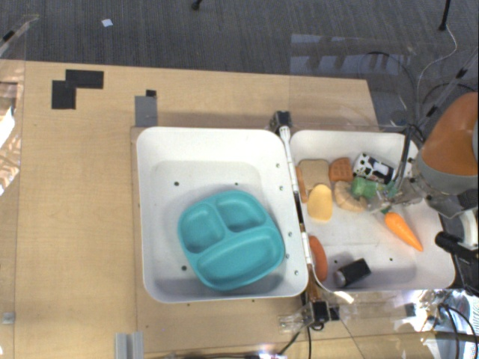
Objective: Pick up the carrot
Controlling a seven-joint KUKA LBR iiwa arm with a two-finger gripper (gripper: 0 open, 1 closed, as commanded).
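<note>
The gripper [395,191] hangs over the right bin [441,271], low near its middle, just above and to the left of the carrot [403,230]. Its tip is thin and partly see-through against the clutter, and whether it is clenched or released I cannot tell from here; nothing can be made out between its tips.

The carrot lies on the white floor of the right bin, toward the bin's right side. It is bright orange, tapered, with a small green tuft at its upper-left end, and it lies on a slant with the narrow end pointing down and to the right. The tuft end sits just beside the gripper's tip; I cannot tell whether they touch.

The arm [449,152] comes in from the right edge, its orange band showing broad and rounded above the grey wrist, reaching left and down toward the bin.

Just left of the gripper sit a green piece [364,188] and a black-and-white toy [373,167]. Further left are a yellow pear-shaped thing [320,202], a slice of toast [312,173] and a round brown biscuit [340,170]. A reddish oval [318,256] lies by the bin's left wall, with a dark cylinder [352,271] near the front.

In the left bin [161,200] rests a teal divided plate [231,238].
</note>
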